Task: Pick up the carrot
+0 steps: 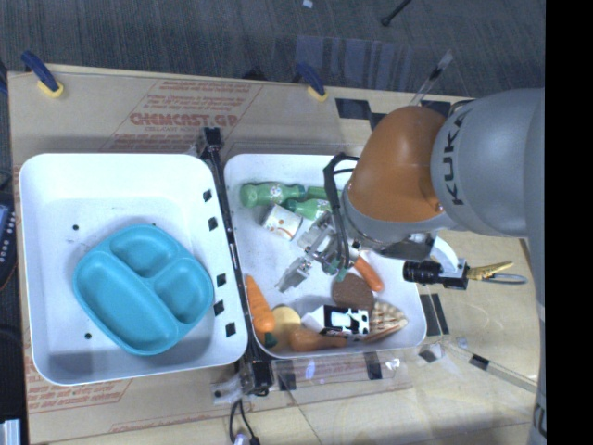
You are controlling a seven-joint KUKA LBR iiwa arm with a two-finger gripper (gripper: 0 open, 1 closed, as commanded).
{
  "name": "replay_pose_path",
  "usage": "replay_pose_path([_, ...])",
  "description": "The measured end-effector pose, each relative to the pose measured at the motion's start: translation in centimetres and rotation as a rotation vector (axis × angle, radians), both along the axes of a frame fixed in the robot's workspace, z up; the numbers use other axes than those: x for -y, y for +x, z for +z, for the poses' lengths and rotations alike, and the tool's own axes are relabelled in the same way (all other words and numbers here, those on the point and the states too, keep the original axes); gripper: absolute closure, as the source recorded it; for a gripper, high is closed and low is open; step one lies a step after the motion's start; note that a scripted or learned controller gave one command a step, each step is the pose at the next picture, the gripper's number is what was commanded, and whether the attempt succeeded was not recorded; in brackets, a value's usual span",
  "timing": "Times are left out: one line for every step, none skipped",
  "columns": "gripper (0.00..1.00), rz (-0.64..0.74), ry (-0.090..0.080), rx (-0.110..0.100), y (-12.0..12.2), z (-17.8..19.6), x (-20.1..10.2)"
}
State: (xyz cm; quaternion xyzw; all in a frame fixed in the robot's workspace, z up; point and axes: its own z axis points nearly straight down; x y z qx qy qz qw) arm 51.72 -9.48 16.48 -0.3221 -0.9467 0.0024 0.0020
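The worktop [185, 109] is a flat sheet of brown cardboard printed with red lettering, carrying 2 shallow white plastic bins with rounded corners. The arm [482, 165] enters from 3 o'clock: a smooth grey cylinder, then a glossy orange dome-shaped band sitting over the right bin [243, 179]. The left bin [37, 248] holds a turquoise divided plate [139, 287], matte plastic with 3 rounded compartments, lying toward the bin's 6 o'clock side.

Below the orange band, the metallic gripper [306, 265] reaches toward 8 o'clock over the middle of the right bin; its jaws stand narrowly parted with nothing visible between them.

In the right bin, a green bottle-like shape [273, 194] lies on its side at 12 o'clock, with a small white cylindrical can [281, 221] just beneath it. A carrot [260, 310], long, tapered and orange, lies along the bin's 7 o'clock edge, apart from the jaws. A pale yellow rounded fruit [286, 321] touches it at 6 o'clock. Toward 5 o'clock lie a brown rounded lump [354, 291], a black-and-white patterned block [346, 322] and a ribbed tan cone-like piece [387, 320]. A small slim orange piece [369, 273] lies just beside the brown lump, at its 1 o'clock.
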Motion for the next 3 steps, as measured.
replay_pose_path([0.00,0.009,0.003,0.000,-1.9,2.8,-3.9])
replay_pose_path([0.00,-0.098,-0.001,0.002,0.6,-0.6,2.0])
replay_pose_path([0.00,-0.160,0.000,0.005,3.8,4.2,2.1])
